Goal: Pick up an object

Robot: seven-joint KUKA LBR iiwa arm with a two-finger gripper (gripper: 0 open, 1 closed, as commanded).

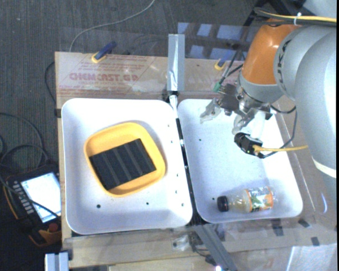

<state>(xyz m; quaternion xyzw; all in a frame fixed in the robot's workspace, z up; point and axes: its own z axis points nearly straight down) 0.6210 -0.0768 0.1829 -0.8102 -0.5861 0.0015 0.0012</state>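
A small bottle with a black cap and an orange-green label lies on its side near the front of the right bin. A yellow dish holding a black ridged slab sits in the left bin. My gripper hangs over the back part of the right bin, well behind the bottle. Its fingers are spread, with nothing between them.
The grey arm with its orange band fills the upper right. A yellow cable with a black plug hangs over the right bin. A ridge divides the two bins. A tablet lies on the floor at left.
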